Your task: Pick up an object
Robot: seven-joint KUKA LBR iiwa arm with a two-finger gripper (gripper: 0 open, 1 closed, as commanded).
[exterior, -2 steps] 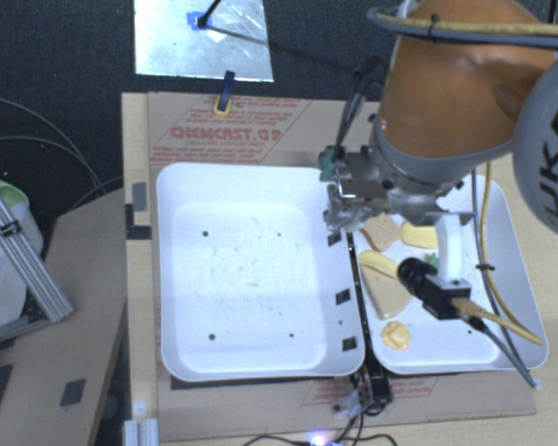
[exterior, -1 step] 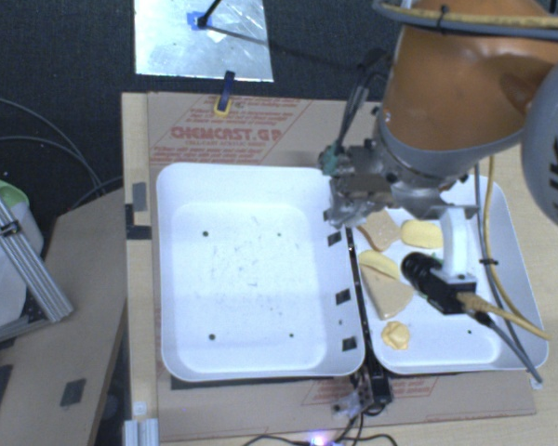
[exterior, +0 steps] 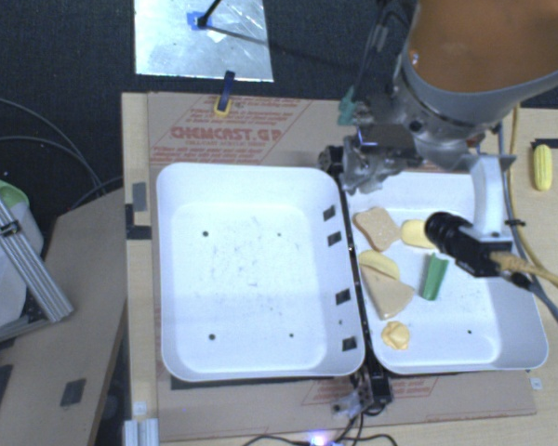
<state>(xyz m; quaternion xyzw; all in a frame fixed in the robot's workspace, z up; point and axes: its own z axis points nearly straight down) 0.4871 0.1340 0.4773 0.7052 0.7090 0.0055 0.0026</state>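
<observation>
Left bin (exterior: 251, 342) lies open; toy food (exterior: 391, 291) and arm (exterior: 474, 54) crowd the right bin (exterior: 465, 347).

A single fixed camera is looking down at a slant from above the worktop (exterior: 260, 128), taking in both white bins: the left bin (exterior: 251, 179) near the middle of the picture and the right bin (exterior: 502, 342) beside it. The arm (exterior: 484, 35) is reaching in from the right, looming large near the lens.
</observation>
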